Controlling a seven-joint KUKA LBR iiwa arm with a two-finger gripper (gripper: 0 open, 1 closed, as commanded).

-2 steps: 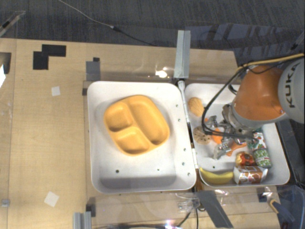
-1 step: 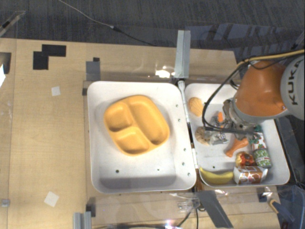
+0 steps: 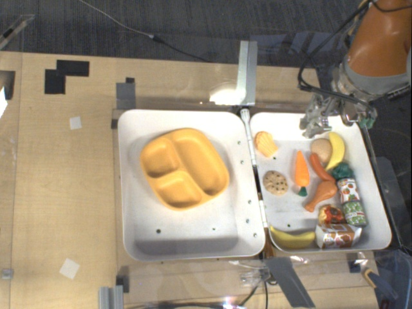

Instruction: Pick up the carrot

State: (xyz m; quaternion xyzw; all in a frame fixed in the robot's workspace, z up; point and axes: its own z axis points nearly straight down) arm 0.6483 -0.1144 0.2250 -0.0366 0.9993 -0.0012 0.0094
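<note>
The carrot (image 3: 301, 170), orange with a green stub at its near end, lies lengthwise in the middle of the right bin (image 3: 286, 221). My gripper (image 3: 313, 121) hangs over the bin's far right part, above and a little right of the carrot, well apart from it. Nothing shows between its fingers. The orange-banded arm rises behind it at the top right.
A yellow divided plate (image 3: 184, 167) sits in the left bin (image 3: 138, 230). Around the carrot lie a pastry (image 3: 265, 143), a cookie (image 3: 276, 183), a potato (image 3: 320, 150), a banana (image 3: 336, 149), a drumstick (image 3: 320, 194), cans (image 3: 349, 201) and another banana (image 3: 293, 238).
</note>
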